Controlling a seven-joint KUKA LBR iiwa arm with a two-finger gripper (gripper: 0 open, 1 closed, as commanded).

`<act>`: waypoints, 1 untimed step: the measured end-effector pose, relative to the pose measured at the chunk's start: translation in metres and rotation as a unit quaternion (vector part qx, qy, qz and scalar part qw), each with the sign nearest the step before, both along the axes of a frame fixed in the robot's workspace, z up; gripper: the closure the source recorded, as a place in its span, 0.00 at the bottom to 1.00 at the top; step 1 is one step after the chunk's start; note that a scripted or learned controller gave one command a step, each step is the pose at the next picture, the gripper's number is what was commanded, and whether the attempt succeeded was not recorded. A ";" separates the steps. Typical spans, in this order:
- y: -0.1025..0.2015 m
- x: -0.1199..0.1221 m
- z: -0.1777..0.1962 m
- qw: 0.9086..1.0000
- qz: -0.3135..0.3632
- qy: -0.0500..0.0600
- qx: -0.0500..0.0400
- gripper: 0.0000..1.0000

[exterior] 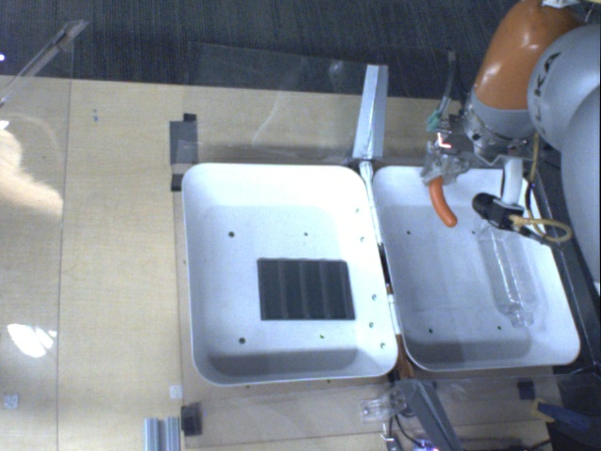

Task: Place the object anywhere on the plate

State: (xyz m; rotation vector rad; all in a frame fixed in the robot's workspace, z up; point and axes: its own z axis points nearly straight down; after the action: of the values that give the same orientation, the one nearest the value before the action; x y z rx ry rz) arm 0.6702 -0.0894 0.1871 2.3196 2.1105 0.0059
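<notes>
- The arm [554, 73] reaches in from the right, its orange band high over the far right corner of the right bin [563, 346].
- The jaws hang over the far left part of the right bin, close to the wall it shares with the left bin [211, 252].
- The jaws are clenched on the upper end of the orange sausage-shaped object [442, 203], which sits between the fingertips.
- The orange sausage-shaped object hangs down from the jaws at a slant, its lower end pointing toward the middle of the right bin; whether that end touches the bin floor cannot be told.
- The dark ribbed plate [305, 289] lies flat on the floor of the left bin, a little nearer the camera than the bin's middle.
- The plate and the orange object are well apart, with the wall between the two bins lying between them.
- A clear plastic bottle [507, 275] lies on its side in the right bin, to the right of the orange object and not touching it.
- Both bins sit side by side on the pale wooden counter [103, 280], their inner edges touching or nearly so.
- An upright metal post [371, 111] stands on the counter just behind the place where the two bins meet.
</notes>
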 end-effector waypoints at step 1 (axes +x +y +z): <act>0.023 -0.002 0.084 1.000 -0.025 -0.001 0.001 1.00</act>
State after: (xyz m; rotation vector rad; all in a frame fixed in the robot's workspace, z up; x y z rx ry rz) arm 0.6684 -0.0663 0.2713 2.3720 2.0516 0.0087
